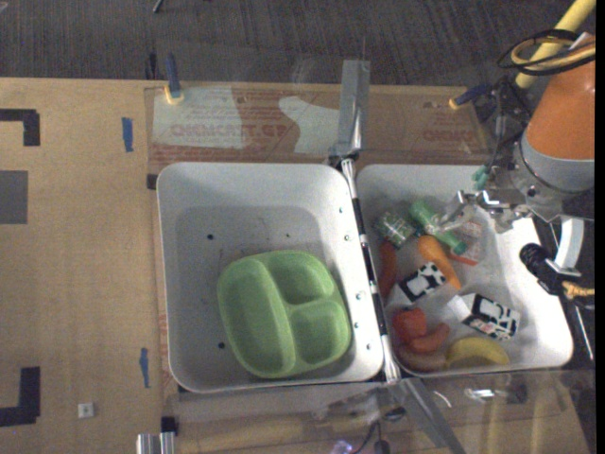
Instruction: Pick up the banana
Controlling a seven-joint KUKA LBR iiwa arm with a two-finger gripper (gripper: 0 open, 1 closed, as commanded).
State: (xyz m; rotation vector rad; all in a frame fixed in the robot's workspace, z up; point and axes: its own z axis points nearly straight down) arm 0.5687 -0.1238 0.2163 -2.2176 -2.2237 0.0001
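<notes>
- A tan desk [76, 282] marked with black and blue tape carries two shallow white bins side by side, with dark carpet beyond its far edge.
- The banana [477, 351] is short, smooth, yellow and gently curved; it lies flat at the near edge of the right bin [544, 334], just beside red toy pieces [421, 334].
- That bin also holds an orange carrot [438, 256] and two black-and-white cartons [456, 299] (all glossy plastic toys).
- The left bin [255, 197] holds a matte green divided plate [284, 312] with rounded corners.
- The grey arm [558, 130], orange-banded, leans in over the right bin's far corner; its tool [473, 211] hangs above the toys there, well apart from the banana, and whether it is released or clenched I cannot tell.
</notes>
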